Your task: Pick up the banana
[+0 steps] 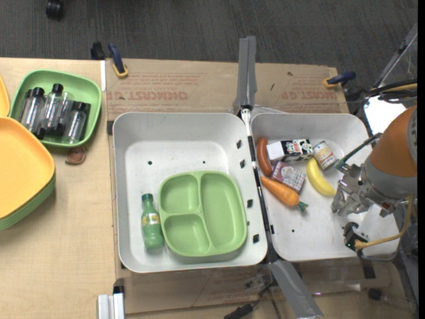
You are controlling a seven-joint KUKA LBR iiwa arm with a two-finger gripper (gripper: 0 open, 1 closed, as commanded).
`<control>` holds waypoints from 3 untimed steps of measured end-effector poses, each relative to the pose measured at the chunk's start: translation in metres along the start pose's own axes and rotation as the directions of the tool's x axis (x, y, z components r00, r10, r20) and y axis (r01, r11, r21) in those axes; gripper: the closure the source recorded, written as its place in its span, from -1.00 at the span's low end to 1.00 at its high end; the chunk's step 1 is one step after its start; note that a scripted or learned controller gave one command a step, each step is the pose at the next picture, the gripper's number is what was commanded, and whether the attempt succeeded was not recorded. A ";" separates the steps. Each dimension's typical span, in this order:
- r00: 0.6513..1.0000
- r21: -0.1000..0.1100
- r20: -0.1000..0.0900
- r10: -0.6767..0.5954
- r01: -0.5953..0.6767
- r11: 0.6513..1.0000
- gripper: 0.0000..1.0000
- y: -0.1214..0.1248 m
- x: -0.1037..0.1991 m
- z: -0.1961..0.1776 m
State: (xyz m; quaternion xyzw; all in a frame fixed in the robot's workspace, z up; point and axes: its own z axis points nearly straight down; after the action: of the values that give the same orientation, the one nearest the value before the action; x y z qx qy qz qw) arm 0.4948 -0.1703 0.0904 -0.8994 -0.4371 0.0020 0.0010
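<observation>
The yellow banana [320,178] lies in the right bin [312,238], near its right side, pointing roughly toward the near edge. My gripper [346,201] hangs just to the right of the banana and slightly nearer, low over the bin floor. Nothing of the banana is covered by it. The arm's orange band [398,145] sits above the gripper at the right edge of the view.
To the left of the banana lie a carrot [282,191], a pink packet [287,175], a red sausage [264,155], a small box [295,149] and a little can [324,155]. The left bin [133,151] holds a green divided plate [199,214] and a green bottle [151,221].
</observation>
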 end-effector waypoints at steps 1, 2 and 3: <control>1.000 -0.001 0.001 -0.019 0.019 1.000 1.00 0.049 0.027 -0.124; 0.982 0.002 0.001 0.190 -0.190 0.982 1.00 0.066 -0.005 -0.020; 0.964 0.002 0.000 0.265 -0.265 0.964 1.00 0.004 -0.031 -0.005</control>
State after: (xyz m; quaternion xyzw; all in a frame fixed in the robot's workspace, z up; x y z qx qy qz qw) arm 0.4789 -0.1977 0.0958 -0.9497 -0.3131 0.0022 0.0018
